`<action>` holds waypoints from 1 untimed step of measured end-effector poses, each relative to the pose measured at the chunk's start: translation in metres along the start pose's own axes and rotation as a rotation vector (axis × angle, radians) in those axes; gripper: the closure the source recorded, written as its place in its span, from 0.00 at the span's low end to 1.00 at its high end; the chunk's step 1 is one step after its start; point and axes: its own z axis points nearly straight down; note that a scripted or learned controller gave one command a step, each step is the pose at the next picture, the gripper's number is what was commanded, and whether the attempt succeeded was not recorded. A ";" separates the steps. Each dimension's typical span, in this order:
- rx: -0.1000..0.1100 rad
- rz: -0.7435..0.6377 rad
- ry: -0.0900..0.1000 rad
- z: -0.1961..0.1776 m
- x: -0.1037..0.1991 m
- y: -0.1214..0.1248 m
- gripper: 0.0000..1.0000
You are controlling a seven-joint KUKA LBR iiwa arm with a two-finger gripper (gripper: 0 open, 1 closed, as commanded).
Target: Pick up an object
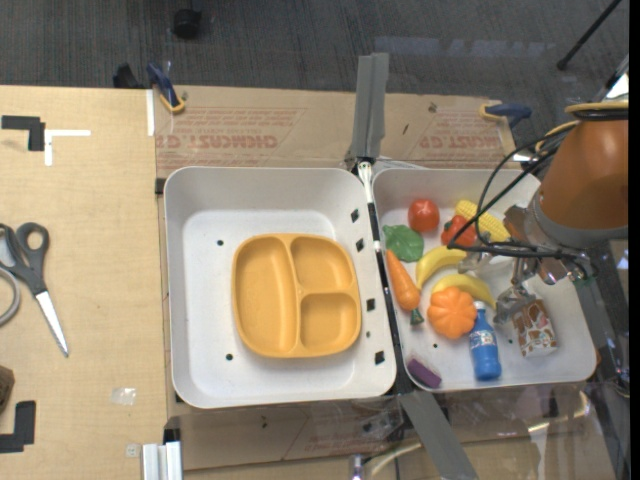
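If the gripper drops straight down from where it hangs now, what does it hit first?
Most likely the brown packet, which lies just under the gripper in the right bin. The blue bottle sits just left of that line; depth is uncertain.

A dark grey carpeted floor point(300, 18) ran across the top of the view, with a black stand leg point(595, 30) slanting in at the upper right. The bench point(80, 268) was pale wood at the left; brown printed cardboard point(260, 128) lay beneath the bins, clipped by blue clamps point(165, 86). Grey-handled scissors point(38, 278) lay at the bench's left side, near black and white tape marks point(45, 136). The light was even and soft.
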 end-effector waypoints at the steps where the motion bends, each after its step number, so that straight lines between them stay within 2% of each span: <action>1: 0.002 0.174 -0.003 -0.001 -0.103 -0.012 0.00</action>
